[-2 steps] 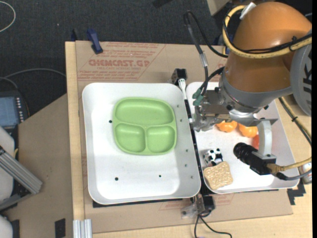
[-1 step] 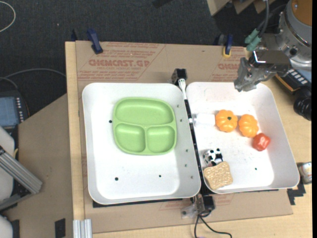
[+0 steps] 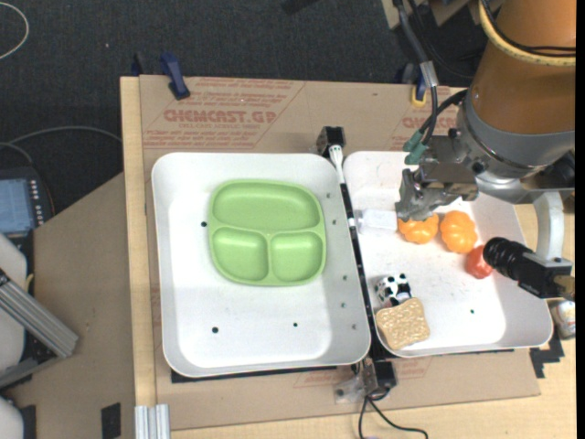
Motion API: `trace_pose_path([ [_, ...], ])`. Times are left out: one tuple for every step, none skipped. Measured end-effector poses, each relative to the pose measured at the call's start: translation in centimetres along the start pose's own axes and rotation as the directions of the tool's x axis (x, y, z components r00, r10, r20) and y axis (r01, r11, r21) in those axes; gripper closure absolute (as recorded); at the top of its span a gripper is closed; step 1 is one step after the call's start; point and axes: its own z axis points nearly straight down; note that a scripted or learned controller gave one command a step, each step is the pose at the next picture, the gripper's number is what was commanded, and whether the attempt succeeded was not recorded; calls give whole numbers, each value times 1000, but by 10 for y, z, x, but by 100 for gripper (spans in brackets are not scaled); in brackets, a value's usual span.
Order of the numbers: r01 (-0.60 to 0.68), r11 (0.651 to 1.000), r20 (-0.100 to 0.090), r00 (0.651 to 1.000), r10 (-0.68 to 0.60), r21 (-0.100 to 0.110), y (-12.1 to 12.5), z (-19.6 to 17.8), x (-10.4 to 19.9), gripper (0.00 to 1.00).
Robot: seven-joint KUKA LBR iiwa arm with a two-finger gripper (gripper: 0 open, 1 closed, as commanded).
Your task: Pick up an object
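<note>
Nearest the camera, a tan textured slab [image 3: 403,324] lies at the front edge of the right bin [image 3: 512,332], by the wall it shares with the left bin [image 3: 183,309]. Touching its far side is a small black-and-white toy [image 3: 394,289]. Further back sit two orange pieces: one orange lump [image 3: 418,229] directly beneath the pincer [image 3: 418,207], a second orange piece [image 3: 458,230] just beside it, and a red bit [image 3: 477,262] near that. A green divided tray [image 3: 267,231] lies alone in the left bin, towards its back.

From the right, the arm hangs low over the right bin, its pincer down on the first orange lump, which looks like the chosen target. Whether the pincer is apart or clamped, I cannot tell; its dark body hides the tips. I'd judge the grasp attempt underway, the lump not visibly lifted.
</note>
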Motion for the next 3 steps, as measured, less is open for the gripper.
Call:
trace_pose_path([
  [2,999,-4,1000,-2,-32,0,-159,-9,100],
  [-12,1000,1,1000,12,-3,-1,-70,-128,100],
  [-4,1000,-1,1000,4,-5,16,9,-180,100],
])
